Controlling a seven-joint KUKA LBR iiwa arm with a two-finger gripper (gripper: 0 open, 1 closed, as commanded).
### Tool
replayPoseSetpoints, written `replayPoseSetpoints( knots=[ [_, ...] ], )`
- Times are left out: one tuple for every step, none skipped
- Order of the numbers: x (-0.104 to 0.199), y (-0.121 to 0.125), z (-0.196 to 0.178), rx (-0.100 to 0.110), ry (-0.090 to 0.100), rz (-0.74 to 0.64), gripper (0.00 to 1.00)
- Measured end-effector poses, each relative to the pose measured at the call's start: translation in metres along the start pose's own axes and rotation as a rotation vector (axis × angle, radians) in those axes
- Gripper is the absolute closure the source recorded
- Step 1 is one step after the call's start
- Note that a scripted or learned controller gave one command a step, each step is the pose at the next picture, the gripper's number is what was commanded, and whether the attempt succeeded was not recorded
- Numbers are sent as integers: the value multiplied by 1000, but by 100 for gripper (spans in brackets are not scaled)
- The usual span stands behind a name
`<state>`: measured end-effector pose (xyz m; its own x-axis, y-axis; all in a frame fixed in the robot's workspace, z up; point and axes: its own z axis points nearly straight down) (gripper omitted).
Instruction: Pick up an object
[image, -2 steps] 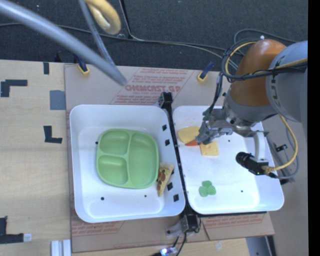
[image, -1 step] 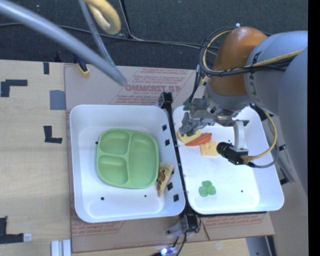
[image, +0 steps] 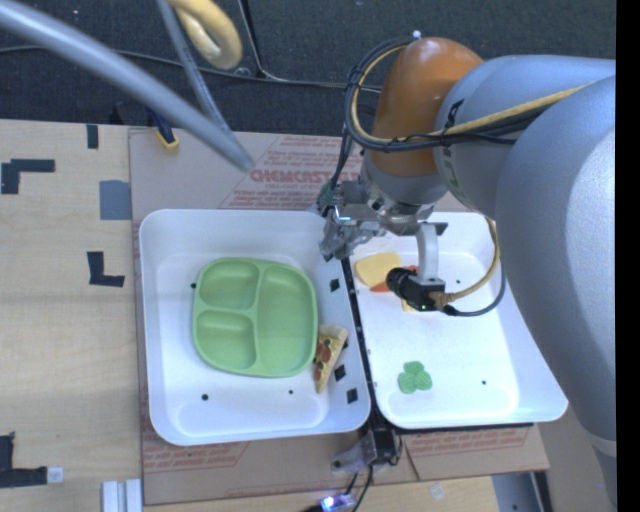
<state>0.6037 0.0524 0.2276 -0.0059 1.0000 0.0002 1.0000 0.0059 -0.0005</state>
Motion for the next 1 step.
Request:
replayPoseSetpoints(
  knots=[
    [51,25,-6,-1,1,0,100]
  ],
)
